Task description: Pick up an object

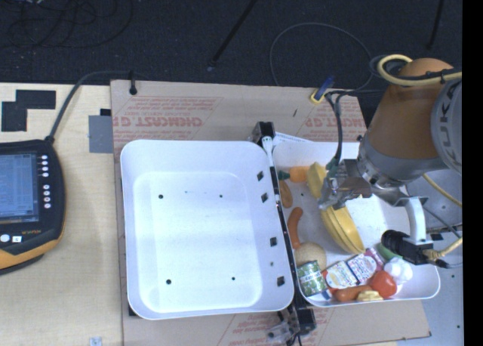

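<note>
Hovering over the right bin, the gripper sits low among the toy food, and whether it is open, closed or clamped on anything I cannot tell, since the wrist and its own body mask the tips from this slanted view. Just below it, toward five o'clock, lies a yellow banana, curved and smooth; at the gripper's ten o'clock is a smaller yellow piece with an orange piece beside it. An orange sausage-like piece lies at eight o'clock near the divider, a pale round item sits below that, and at the bin's six o'clock edge a cluster of small packets, a green-labelled carton and a red tomato-like ball crowd together. The left bin lies to the nine o'clock side. Any of these would serve as the object to pick, with the banana and the small yellow piece nearest. The likely failures, as I judge them: the banana's rounded, slick back could squirt sideways as the tool clamps; a descent between two pieces could nudge both aside and catch neither; and the black cable trailing near the wrist might snag on the bin's wall.
</note>
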{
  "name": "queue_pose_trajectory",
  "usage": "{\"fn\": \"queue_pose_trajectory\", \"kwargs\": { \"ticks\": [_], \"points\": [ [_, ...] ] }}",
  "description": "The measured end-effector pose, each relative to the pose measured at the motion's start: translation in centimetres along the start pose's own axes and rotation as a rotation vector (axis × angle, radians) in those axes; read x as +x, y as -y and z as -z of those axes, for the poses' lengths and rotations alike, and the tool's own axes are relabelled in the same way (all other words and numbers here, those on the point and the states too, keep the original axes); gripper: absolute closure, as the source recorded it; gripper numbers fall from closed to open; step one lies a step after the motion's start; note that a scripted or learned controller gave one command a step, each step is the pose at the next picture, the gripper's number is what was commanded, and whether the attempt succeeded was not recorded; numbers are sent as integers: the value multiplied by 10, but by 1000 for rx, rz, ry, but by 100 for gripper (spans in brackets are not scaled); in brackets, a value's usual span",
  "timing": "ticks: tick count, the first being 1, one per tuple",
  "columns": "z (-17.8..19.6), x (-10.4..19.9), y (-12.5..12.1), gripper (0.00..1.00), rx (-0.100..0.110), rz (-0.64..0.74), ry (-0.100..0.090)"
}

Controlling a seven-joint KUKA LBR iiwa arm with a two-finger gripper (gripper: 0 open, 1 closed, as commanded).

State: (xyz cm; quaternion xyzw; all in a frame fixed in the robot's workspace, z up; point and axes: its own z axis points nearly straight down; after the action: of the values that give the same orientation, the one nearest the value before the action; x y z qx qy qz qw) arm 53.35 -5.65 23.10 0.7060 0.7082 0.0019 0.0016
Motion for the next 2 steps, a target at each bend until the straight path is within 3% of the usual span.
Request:
{"fn": "queue_pose_trajectory", "kwargs": {
  "ticks": [1, 2],
  "points": [
    [-7, -1, 2, 0, 11, -4, 1],
    [-47, -6, 43, 0, 17, -6, -1]
  ]
}}
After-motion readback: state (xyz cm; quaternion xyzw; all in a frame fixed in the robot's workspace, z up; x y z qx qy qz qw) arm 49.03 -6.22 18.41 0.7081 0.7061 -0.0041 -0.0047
